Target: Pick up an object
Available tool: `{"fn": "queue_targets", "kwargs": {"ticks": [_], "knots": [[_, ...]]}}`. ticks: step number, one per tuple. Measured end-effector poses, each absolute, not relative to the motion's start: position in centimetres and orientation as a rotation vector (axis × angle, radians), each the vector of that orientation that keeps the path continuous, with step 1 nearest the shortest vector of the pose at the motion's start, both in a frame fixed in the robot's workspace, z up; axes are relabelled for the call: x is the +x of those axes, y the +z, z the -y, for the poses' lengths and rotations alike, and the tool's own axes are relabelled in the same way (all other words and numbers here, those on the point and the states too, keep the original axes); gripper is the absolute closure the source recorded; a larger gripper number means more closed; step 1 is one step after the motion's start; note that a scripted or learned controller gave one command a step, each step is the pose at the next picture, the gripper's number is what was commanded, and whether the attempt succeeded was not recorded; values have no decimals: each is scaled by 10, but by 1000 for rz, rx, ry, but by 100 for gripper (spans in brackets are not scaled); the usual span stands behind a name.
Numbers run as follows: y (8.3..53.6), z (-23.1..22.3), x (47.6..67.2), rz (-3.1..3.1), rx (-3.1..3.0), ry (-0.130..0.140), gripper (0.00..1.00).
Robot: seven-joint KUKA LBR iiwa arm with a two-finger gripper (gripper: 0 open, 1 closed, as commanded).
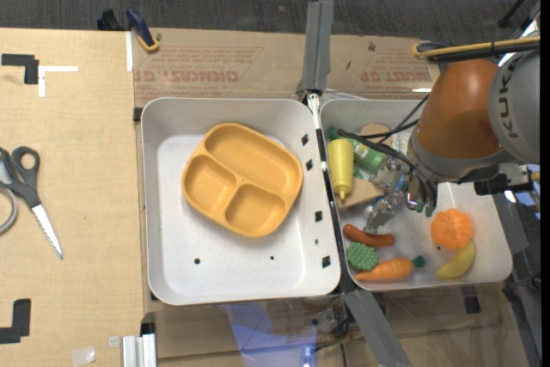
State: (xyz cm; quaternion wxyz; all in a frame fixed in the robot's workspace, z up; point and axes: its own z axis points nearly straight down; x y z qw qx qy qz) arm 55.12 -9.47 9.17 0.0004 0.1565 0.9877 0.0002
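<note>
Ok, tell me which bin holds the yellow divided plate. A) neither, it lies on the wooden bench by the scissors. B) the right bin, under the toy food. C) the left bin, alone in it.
C: the yellow divided plate lies by itself in the left bin, while the toy food such as the carrot sits in the right bin.

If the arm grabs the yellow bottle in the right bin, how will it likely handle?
The yellow bottle lies on its side, round-bodied, so it may roll. It looks like smooth plastic, probably light and slippery.
</note>
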Motion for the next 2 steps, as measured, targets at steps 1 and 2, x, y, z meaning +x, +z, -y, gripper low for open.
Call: {"fn": "queue_targets", "kwargs": {"ticks": [1, 2], "knots": [[92, 103, 479, -3051, 739, 1, 0], [192, 64, 590, -2985, 970, -1, 0]]}}
